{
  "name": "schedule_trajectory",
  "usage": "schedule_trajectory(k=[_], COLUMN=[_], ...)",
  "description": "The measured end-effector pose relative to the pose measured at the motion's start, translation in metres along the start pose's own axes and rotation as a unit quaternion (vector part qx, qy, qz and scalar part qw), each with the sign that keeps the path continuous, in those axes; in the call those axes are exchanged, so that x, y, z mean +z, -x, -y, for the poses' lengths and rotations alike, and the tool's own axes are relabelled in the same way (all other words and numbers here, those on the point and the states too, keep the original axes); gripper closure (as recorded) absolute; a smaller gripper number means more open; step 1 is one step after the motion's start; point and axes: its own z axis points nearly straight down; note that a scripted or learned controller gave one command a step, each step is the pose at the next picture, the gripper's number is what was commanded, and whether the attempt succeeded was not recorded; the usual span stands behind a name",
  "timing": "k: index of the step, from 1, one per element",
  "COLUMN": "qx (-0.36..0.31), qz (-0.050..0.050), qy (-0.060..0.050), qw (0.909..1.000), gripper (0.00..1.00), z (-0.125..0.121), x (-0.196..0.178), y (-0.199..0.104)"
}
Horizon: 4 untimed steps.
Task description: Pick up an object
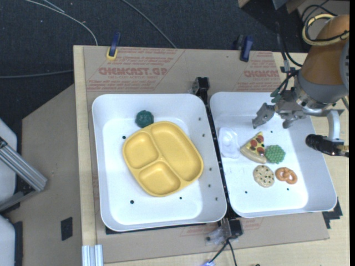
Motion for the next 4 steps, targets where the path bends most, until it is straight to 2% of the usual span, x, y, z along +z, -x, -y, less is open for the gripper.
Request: schedule_trajectory(k=[1,2,3,4], qx=[-0.001,-0.001,-0.001,-0.001], qz=[0.001,0.0,0.001,0.001], qy=[0.008,0.004,0.006,0.009], qw=[1.0,1.0,1.0,1.0], gripper=[0.0,0.0,0.0,1.0], z=[-0.003,0.005,0.005,0.003], x=[-0.009,0.051,0.094,0.081], y=[0.0,0.004,0.004,0.004])
